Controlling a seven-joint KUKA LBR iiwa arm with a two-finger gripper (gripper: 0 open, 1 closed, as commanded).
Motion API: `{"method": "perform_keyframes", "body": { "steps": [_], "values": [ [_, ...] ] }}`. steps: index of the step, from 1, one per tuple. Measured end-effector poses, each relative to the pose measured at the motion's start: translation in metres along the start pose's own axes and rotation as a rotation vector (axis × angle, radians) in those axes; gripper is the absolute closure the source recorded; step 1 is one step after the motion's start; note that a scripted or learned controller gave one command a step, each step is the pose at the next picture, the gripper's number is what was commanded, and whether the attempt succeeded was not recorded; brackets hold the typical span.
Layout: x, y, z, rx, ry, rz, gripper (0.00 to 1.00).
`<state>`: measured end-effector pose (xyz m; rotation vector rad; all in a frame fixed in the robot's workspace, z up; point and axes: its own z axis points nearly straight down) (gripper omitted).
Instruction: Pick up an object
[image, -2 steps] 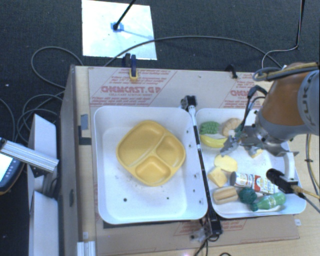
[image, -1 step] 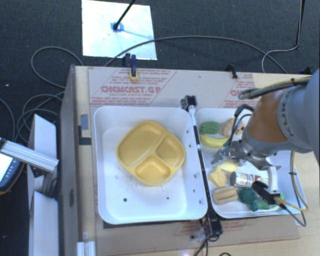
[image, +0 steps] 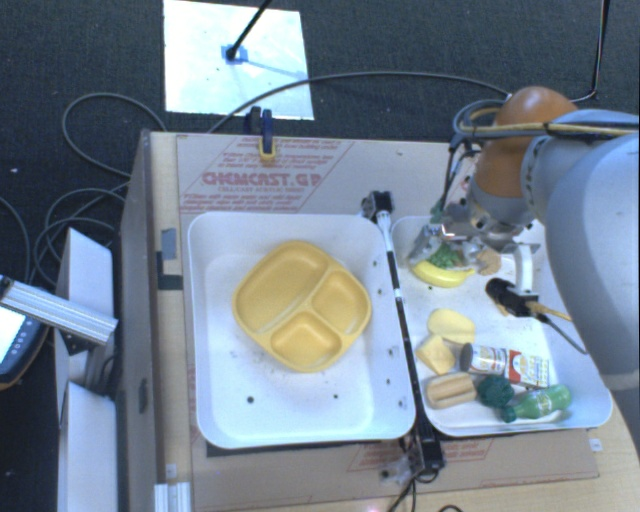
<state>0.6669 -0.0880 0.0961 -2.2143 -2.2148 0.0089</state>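
Observation:
My gripper (image: 447, 243) hangs low over the far end of the right bin (image: 590, 395), reaching in from the right. Directly beneath it lies a yellow banana (image: 441, 273) with a small green item (image: 453, 257) on top of it, touching or almost touching the gripper. Whether anything is held is hidden by the gripper body. Nearer the front of the same bin lie a yellow lemon-like piece (image: 452, 322), a yellow wedge (image: 435, 354), a can with a red and white label (image: 506, 363), a tan bun (image: 450, 389), dark green broccoli (image: 492, 389) and a green bottle (image: 538, 402).
The left bin (image: 225, 400) holds a yellow divided plate (image: 302, 305). A black bar (image: 392, 280) runs along the divide between the bins. A small tan piece (image: 488, 262) sits just right of the banana. The grey arm (image: 590, 200) covers the right bin's far right corner.

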Motion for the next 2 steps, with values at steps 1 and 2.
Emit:
{"method": "perform_keyframes", "body": {
  "steps": [1,2],
  "values": [
    [0.0,0.0,0.012,0.0,-0.002,-0.002,0.0],
    [-0.001,-0.001,0.002,0.003,-0.004,-0.006,1.0]
  ]
}}
